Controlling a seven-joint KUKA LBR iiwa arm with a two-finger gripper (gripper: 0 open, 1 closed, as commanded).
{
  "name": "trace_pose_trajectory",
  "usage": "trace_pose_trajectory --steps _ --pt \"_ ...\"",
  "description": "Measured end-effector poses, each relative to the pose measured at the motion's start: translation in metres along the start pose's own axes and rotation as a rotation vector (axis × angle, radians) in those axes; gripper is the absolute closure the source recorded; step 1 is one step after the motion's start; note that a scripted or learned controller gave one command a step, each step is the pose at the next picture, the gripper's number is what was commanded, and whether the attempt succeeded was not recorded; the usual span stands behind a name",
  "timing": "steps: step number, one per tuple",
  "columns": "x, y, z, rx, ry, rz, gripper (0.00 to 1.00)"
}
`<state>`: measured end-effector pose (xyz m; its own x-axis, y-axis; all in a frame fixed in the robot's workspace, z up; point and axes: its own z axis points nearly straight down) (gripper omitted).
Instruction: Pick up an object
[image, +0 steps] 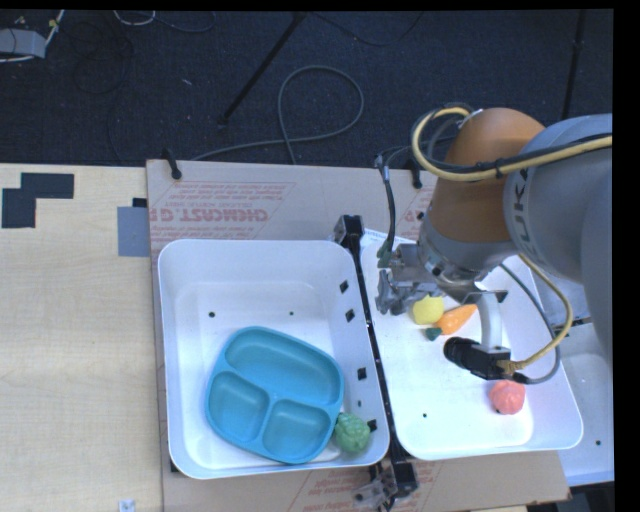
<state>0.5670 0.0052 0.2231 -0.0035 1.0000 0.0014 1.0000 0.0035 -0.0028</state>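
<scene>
Two shallow white bins sit side by side on a sheet of printed cardboard, which lies on the pale wooden tabletop.

The left bin holds one blue tray with three compartments, lying flat toward the bin's near side. One knobbly green piece rests in the same bin at its near right corner, touching the tray's edge. None of the tray's compartments has anything in it.

The right bin holds three small things: one yellow piece, one orange piece and one pink piece. The yellow and orange pieces lie together, touching or nearly so, toward the far half of the bin. The pink piece lies apart from them, nearer the bin's near right corner. That makes four small pieces in all, one of each colour, plus the single tray.

The grey arm reaches over the right bin with its jaws low near the wall shared by the two bins. The yellow piece sits just beside the jaws, on the side away from that wall, with the orange piece just beyond it. The wrist hides the tips, so I cannot tell whether the jaws are spread or pressed together, and nothing seems to be caught between them.
</scene>
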Motion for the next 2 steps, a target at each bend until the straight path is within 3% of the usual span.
trace_pose_trajectory --steps 1,2 --pt "0.051 0.019 0.009 0.000 0.000 -0.001 1.00" --pt "0.097 0.044 -0.006 -0.002 0.000 0.000 1.00"
